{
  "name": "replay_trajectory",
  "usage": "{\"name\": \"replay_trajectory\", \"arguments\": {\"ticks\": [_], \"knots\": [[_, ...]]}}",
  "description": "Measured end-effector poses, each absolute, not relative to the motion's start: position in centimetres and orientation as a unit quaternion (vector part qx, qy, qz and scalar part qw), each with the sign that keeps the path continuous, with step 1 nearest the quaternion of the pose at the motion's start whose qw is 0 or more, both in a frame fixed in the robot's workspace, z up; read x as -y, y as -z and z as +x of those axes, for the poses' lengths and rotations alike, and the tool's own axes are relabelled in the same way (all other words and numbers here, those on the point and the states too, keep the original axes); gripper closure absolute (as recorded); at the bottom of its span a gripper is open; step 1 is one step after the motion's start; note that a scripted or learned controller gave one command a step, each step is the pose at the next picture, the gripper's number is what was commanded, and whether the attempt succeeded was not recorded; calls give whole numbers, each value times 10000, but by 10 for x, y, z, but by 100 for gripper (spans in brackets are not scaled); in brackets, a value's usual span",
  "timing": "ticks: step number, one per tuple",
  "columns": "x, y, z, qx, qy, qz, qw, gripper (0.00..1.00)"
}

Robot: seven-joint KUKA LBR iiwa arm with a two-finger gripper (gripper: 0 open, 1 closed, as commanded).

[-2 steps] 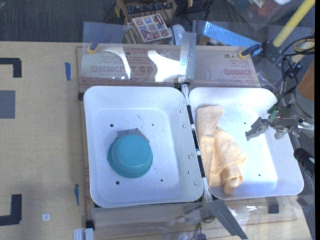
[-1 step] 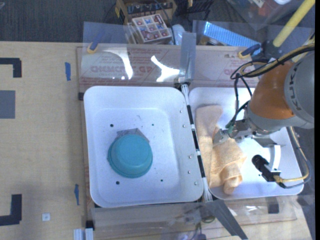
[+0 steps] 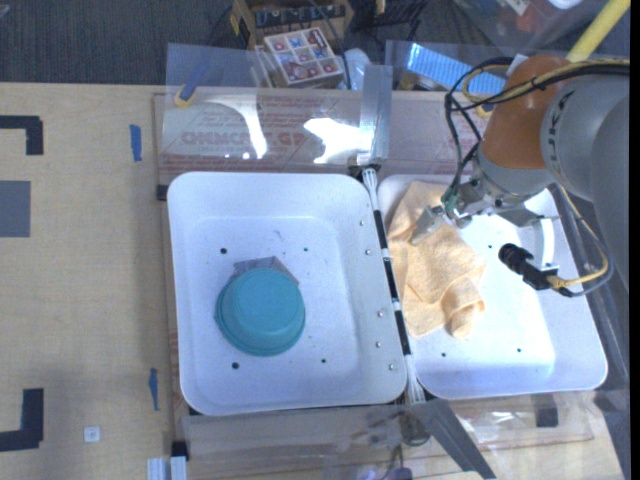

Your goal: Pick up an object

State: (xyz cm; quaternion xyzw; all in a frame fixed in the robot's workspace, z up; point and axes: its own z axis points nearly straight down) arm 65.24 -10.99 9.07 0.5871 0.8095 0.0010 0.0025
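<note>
The teal bowl [image 3: 261, 311] sits upside down in the left bin [image 3: 200, 208], toward that bin's near-left part, with a small grey scrap [image 3: 262, 265] poking out from under its far edge. Nothing touches the bowl. Across the divider, the yellow cloth [image 3: 432, 263] lies crumpled in the right bin [image 3: 520, 353], bunched against the bin's left wall and reaching from its far corner down to about the middle; one folded lobe hangs toward the near side.

The tool [image 3: 447, 211] hovers over the cloth's far right edge, its tips right at the fabric. Whether it is open or closed cannot be told from this slant, and no cloth is seen between its tips. The grey arm [image 3: 590, 128] comes in from the right, with the orange band [image 3: 515, 118] just above the wrist and black cables [image 3: 470, 78] looping around it.

Beyond the bins on the worktop [image 3: 70, 268] stands a clear sheet [image 3: 260, 128] catching glare.
</note>
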Motion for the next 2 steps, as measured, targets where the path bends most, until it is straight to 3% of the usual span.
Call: {"name": "replay_trajectory", "arguments": {"ticks": [1, 2], "knots": [[111, -102, 654, -8090, -22, 5878, 50, 100], [52, -186, 668, -8195, -7, 5731, 21, 100]]}}
